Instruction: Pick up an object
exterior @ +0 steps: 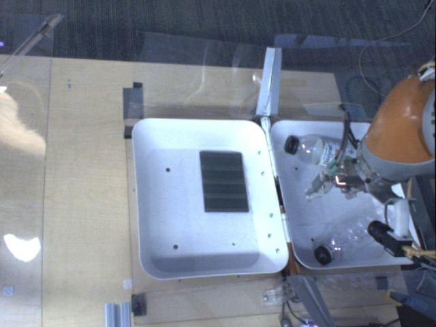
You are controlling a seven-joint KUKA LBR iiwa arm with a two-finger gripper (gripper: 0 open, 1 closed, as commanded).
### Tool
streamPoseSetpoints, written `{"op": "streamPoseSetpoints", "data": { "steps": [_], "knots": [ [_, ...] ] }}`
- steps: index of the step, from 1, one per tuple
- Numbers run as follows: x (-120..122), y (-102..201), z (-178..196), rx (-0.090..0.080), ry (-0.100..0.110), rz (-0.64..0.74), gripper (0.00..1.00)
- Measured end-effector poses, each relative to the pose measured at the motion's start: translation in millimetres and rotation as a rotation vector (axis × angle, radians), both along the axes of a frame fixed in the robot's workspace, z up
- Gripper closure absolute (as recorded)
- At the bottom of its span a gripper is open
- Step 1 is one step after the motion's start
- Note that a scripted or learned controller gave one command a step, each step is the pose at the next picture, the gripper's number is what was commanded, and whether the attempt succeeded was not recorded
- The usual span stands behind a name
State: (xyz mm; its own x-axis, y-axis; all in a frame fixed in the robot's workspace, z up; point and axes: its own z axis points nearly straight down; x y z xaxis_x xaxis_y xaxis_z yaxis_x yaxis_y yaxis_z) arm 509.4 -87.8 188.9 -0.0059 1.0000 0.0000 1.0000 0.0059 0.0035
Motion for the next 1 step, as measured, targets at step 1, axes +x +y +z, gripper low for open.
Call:
{"op": "streamPoseSetpoints", "data": {
  "steps": [1],
  "knots": [
    [65.2, -28.0, 2.3, 0.0, -0.002, 0.05, 0.0]
  ]
}}
